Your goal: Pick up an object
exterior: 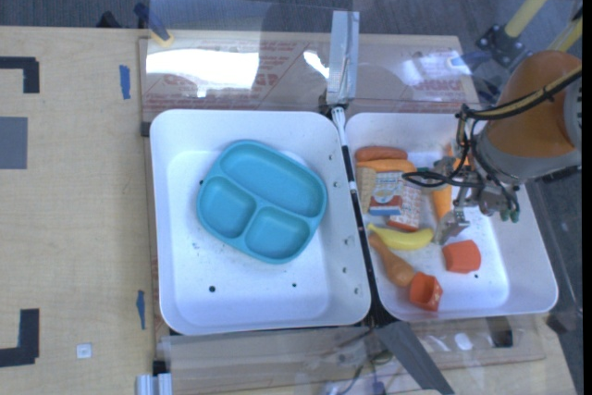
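Claw (450, 219) just above orange block (462, 256).

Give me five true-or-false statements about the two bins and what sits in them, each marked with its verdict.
1. A blue divided plate lies in the left bin. True.
2. The plate has four compartments. False: it has three.
3. The toy food is piled in the left bin. False: the banana, the carrot and the rest lie in the right bin.
4. The gripper is over the right bin. True.
5. The banana lies at the far right edge of the right bin. False: it is in the left half, beside a small printed carton.
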Controlling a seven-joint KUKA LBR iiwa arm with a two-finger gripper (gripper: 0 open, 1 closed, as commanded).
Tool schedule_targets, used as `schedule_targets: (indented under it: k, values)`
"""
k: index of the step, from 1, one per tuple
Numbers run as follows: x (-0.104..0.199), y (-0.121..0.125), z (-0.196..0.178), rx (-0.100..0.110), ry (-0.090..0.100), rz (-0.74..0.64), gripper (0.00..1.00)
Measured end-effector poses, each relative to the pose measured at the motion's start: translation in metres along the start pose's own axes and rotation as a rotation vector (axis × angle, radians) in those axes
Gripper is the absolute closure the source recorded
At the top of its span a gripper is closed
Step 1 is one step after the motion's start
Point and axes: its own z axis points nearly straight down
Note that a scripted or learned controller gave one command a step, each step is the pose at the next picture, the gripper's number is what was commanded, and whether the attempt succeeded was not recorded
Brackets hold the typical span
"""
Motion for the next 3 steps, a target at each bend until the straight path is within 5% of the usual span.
schedule_targets:
  k: [1,2,3]
  values:
    - [-0.005,0.001,-0.014,0.003,-0.017,-0.002,1.00]
    - [0.087,0.030,-0.002,-0.001,-0.003,0.258,1.00]
    - [0.057,-0.036,-0.001,0.000,-0.003,0.509,1.00]
